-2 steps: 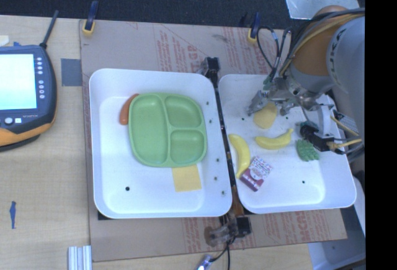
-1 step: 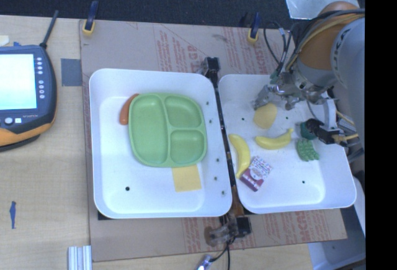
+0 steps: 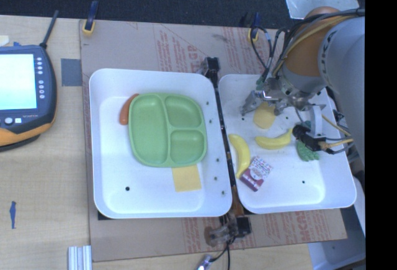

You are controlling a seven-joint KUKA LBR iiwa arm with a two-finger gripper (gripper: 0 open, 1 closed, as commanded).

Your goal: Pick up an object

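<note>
While the gripper is positioned at the upper left of the right bin, directly over a pale yellow rounded object, whether the claw is apart or together cannot be told. No object is seen clamped. Two bananas and a red-and-white packet lie just below, a green item to the right. A descent centred on the yellow object is advised, so that the neighbouring banana is not disturbed
</note>
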